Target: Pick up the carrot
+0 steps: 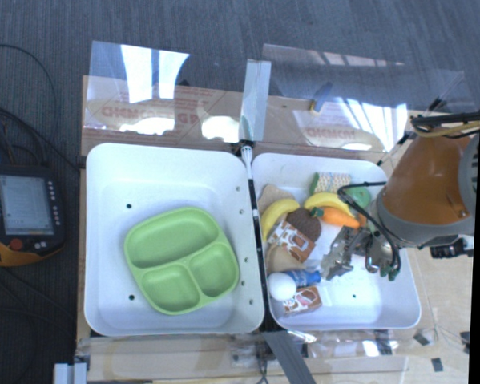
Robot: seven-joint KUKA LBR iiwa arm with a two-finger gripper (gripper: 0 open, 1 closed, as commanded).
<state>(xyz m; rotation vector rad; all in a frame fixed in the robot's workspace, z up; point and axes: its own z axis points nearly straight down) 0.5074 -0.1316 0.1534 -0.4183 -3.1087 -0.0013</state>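
The carrot (pixel 340 218) is a short orange piece lying in the right bin (pixel 394 312), just below a yellow banana (pixel 328 202) and partly under the arm's wrist. A green bit (pixel 360 197) sits at its right end. My gripper (pixel 354 261) hangs just below and to the right of the carrot, over the bin floor. Its two metal fingers (pixel 335 260) stand apart, open, with nothing between them. The orange band of the arm (pixel 425 185) hides the bin's right side.
Left of the gripper, the right bin also holds a second banana (pixel 274 211), a brown and white toy food (pixel 296 233), a white egg (pixel 281 286), a blue item (pixel 305 276) and a small packet (pixel 306 299). The left bin (pixel 112 180) holds a green divided plate (pixel 182 259).
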